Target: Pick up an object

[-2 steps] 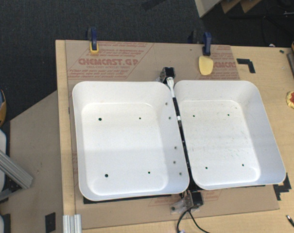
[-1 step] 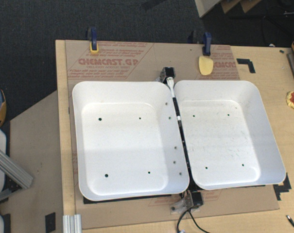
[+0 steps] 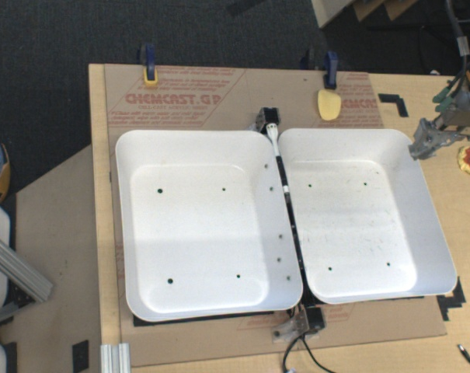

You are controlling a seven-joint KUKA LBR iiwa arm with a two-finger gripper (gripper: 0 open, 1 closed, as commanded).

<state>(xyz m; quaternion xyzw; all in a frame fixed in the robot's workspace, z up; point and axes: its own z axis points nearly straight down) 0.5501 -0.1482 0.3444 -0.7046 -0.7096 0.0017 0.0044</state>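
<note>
Two shallow white bins sit side by side on a brown board. The left bin [image 3: 126, 208] shows a white floor with a few small dark dots. The right bin [image 3: 421, 208] shows the same, plus faint speckles across its middle. A pale yellow piece [image 3: 329, 104] lies on the board just beyond the right bin's far rim, below a blue clamp [image 3: 330, 64].
A black strip with a cable [image 3: 281, 185] runs between the bins. A second blue clamp [image 3: 148, 57] holds the board's far left edge. A grey metal fitting [image 3: 426, 137] with wires stands at the right bin's far right corner. An aluminium rail [image 3: 17, 266] lies at the left.
</note>
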